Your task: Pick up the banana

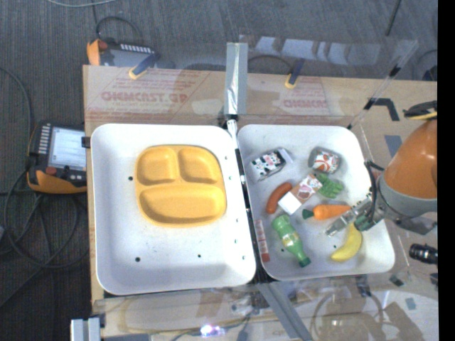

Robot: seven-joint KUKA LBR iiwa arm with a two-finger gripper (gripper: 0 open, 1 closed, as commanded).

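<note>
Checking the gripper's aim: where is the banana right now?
The banana lies in the right bin, near its lower right corner, just below the carrot and right of the green bottle, with the gripper directly above it.

Faint red mirrored lettering (illegible, seen in reverse) on the brown cardboard sheet [153, 96] behind the white bins. Package labels in the right white bin [370, 261] too small to read.
</note>
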